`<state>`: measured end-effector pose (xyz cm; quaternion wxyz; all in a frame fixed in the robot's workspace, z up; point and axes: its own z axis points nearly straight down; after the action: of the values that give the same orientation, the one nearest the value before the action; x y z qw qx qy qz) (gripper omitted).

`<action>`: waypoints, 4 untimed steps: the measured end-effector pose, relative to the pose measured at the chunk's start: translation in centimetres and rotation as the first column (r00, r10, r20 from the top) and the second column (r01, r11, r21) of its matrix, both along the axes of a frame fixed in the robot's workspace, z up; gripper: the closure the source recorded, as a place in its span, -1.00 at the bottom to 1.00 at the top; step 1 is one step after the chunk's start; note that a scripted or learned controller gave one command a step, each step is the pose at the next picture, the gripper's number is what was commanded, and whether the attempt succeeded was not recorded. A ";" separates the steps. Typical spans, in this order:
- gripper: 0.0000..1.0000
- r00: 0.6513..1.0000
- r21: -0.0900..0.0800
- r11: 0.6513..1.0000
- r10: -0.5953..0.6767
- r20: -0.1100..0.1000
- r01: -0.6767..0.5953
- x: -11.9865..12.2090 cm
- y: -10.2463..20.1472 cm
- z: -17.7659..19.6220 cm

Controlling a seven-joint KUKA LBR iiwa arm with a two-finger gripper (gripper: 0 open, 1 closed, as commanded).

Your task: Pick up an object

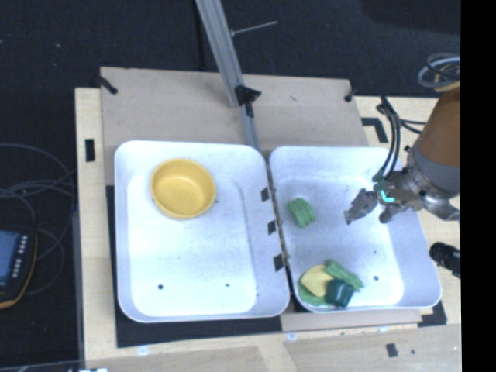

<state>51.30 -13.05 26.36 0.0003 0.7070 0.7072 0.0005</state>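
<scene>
The gripper [370, 206] hangs over the right bin [325, 165], fingers apart and gripping nothing, likely lining up a descent. A green piece [301, 212] lies just to its left; a yellow, green and teal cluster [328, 283] sits at the near edge, and a yellow bowl [183, 188] rests in the left bin [194, 285].

A: What's sitting around the bins? 
B: Grey metal rail [221, 41] slanting in from the top, cables [35, 180] off the tabletop's [186, 339] left edge, and a handheld pendant [14, 266] lying there too.
</scene>
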 end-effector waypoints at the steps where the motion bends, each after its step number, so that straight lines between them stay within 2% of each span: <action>1: -1.00 1.000 0.000 1.000 0.000 0.000 0.000 0.0 0.0 0.0; 3: -1.00 1.000 0.000 1.000 -0.001 -0.005 0.001 1.2 0.5 -10.7; 4: -1.00 1.000 0.000 1.000 -0.001 -0.005 0.001 1.1 0.5 -15.9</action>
<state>52.41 -12.55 10.45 -0.0014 0.7074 0.7068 -0.0014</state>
